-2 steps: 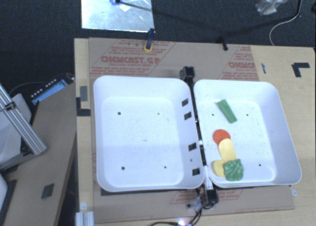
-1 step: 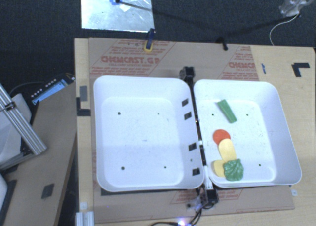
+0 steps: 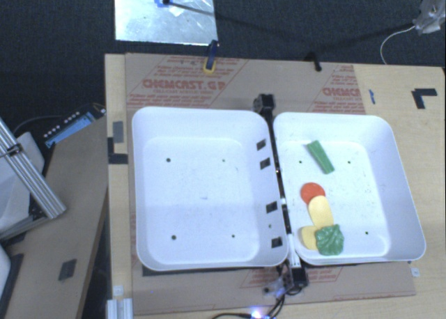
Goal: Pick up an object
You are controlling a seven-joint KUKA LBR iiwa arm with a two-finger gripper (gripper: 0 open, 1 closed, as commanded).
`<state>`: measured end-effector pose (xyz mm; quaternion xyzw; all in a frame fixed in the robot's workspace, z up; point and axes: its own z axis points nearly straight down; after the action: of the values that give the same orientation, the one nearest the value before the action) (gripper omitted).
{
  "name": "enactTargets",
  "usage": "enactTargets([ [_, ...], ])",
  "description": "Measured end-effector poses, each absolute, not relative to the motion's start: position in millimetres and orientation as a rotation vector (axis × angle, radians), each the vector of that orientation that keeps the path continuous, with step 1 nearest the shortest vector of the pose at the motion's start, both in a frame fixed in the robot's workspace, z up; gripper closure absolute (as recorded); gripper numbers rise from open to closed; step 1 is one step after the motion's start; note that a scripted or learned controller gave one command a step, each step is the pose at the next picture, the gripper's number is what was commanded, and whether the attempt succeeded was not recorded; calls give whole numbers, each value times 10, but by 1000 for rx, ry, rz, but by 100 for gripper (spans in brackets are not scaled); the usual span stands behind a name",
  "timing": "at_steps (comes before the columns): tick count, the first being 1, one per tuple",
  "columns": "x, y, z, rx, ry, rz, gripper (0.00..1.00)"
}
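Camera view: right bin [image 3: 390,150] (four objects [image 3: 320,212])

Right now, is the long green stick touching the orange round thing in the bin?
Apart. The camera view shows bare white bin floor between the green stick and the orange disc in the right bin; the stick lies farther back.

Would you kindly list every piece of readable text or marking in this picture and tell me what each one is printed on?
"CHEMCAST GP", red print on the brown sheet under the bins, left of centre.
A second red print of the same look on that sheet at right: slanted and too blurred to read for certain.
More red lettering along the sheet's near edge: too small to read.
The white bins bear no text.
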<state>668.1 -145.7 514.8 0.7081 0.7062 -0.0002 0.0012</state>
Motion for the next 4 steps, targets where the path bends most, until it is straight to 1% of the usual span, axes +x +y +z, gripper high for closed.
enactTargets([
  [1, 6686, -1465, 5360, 2217, 2220, 2, 100],
  [2, 6680, -1945, 4941, 2223, 2218, -3, 100],
  [3, 6685, -1738, 5370, 2213, 2223, 4, 100],
  [4, 6683, -2074, 5296, 2218, 2219, 1, 100],
])
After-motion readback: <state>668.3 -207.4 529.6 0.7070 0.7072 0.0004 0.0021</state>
